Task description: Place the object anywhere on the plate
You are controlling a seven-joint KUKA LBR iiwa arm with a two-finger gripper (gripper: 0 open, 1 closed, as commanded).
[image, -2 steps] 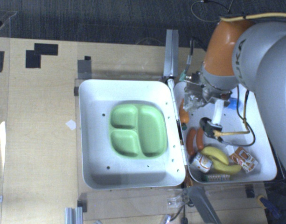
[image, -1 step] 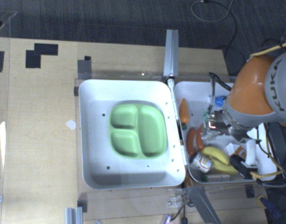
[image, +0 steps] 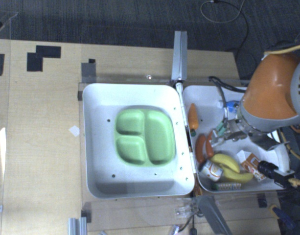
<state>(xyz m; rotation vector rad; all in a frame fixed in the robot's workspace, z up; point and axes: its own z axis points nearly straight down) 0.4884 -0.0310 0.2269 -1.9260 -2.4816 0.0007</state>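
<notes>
Camera view: slanted look down on two shallow white bins set side by side, with my arm reaching in from the right.
Left bin (image: 93,146): holds the pale green moulded plate (image: 144,136), divided into three compartments, lying flat near the middle, nothing resting on it. I judge it sits there so any drop over it would land safely.
Right bin (image: 201,94): holds the clutter I must pick from, crowded toward the near wall.
Orange carrot-shaped piece (image: 193,117): lies along the divider side, apart from the heap.
Reddish sausage-like piece (image: 203,148): just beside the divider, below the carrot.
Yellow curved banana (image: 231,166): lies across the near part of the bin, touching a small labelled can (image: 213,170) at its left end.
Brown-and-white packet (image: 250,163): tucked against the banana's right end.
My pincer (image: 222,132): low inside the right bin, above the sausage and banana; its metal and teal parts blur together, so I cannot tell if it is apart or together, nor whether anything sits in it.
Task's object: which one is meant I cannot say; every candidate lies in the right bin, none on the plate.
Stage: picking, I judge; the carry across the divider is not yet done.
</notes>
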